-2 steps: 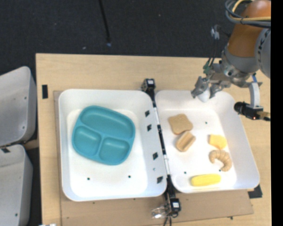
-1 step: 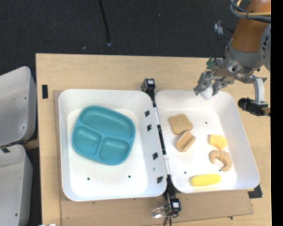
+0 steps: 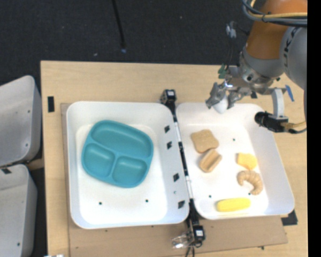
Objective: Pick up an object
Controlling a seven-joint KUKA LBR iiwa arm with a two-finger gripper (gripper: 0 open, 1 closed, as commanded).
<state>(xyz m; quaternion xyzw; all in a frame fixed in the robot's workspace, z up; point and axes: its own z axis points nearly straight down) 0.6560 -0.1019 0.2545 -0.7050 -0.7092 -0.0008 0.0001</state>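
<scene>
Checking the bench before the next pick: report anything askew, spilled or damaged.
Nothing stands out. The teal three-compartment plastic plate lies flat in the left white bin. The toy foods lie apart in the right white bin, with none spilled over its rim.

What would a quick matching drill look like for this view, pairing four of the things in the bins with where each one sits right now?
Things:
1. teal plate
2. yellow corn piece
3. toast slice
4. hand

Places:
A. front edge of the right bin
B. above the right bin's far rim
C. left bin
D. right bin, near the divider, farther back than the other foods

Pairs: 1-C, 2-A, 3-D, 4-B
</scene>
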